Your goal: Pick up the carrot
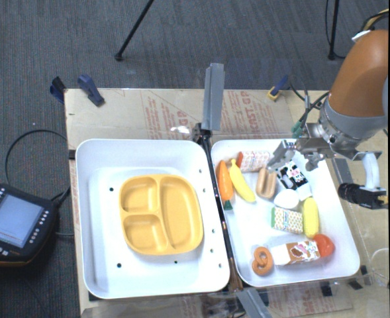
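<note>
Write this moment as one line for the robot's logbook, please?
task: pick up carrot | gripper: above right bin's far side, holding nothing visible | carrot: lying by right bin's left wall, beside banana | status: not picked

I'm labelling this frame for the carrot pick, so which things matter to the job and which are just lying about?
Belongs to the job:
carrot, at the right bin's left wall
gripper
right bin

Lying about:
banana, beside the carrot
yellow tray in the left bin
tomato
pretzel

Bench (142,114) — two white bins (95,177) side by side.
</note>
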{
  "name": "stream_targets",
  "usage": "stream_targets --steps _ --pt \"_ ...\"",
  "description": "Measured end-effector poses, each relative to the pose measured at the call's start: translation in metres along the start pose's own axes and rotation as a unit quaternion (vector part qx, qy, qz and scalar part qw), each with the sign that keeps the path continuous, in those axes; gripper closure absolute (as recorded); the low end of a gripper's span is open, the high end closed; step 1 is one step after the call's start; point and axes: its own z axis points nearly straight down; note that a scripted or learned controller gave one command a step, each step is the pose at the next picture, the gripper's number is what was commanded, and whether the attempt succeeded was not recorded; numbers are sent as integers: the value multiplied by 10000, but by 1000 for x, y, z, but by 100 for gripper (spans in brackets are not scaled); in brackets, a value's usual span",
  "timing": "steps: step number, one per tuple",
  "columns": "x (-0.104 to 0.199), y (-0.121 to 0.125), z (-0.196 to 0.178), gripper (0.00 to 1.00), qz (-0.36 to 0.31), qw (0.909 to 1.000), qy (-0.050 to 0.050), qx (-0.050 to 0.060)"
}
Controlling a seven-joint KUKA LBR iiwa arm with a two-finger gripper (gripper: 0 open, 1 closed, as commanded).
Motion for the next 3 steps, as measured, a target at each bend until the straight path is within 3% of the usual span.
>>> stream_targets --steps 1,2,3 --pt "20 -57 59 0 773 9970 5 36" --pt "49 -108 74 0 1005 9949 5 35" --pt "24 -108 120 0 189 9998 8 31"
